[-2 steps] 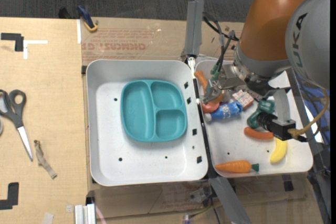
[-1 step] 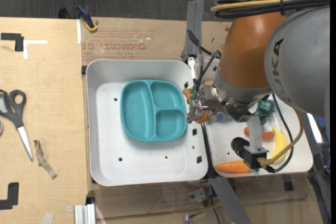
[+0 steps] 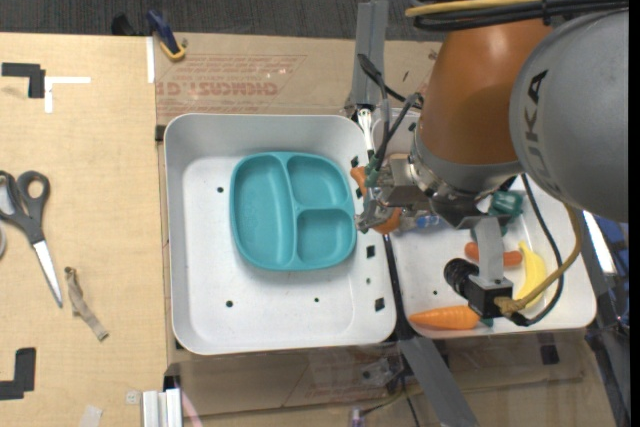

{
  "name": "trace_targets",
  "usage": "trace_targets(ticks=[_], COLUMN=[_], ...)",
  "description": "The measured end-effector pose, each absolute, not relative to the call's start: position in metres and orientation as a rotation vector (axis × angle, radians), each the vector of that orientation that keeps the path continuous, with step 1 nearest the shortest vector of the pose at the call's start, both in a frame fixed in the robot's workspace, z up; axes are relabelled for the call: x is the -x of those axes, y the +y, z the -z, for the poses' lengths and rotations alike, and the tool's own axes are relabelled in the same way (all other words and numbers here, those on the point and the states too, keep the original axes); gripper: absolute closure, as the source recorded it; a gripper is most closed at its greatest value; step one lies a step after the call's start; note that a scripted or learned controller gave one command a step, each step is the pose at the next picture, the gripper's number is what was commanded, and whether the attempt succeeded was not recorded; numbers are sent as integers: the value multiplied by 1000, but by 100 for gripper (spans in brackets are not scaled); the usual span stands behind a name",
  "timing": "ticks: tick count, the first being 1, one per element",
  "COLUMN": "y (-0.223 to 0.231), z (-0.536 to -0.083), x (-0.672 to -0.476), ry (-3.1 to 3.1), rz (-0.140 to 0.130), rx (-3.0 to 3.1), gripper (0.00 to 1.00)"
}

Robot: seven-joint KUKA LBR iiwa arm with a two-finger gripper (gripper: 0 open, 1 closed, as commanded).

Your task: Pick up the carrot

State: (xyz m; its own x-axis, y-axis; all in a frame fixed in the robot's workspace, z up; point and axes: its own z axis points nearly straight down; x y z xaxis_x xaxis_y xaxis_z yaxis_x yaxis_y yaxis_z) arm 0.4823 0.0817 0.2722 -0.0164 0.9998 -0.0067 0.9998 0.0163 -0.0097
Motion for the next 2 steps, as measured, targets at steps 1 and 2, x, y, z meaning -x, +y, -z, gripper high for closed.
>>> trace_targets(ticks=[1,2], y=[14,-44], z=[-391,-278], x=[-478,-478], ry=[-1825,-2032], rz=[-8,-8], rx=[2558,2393], gripper=[100,100])
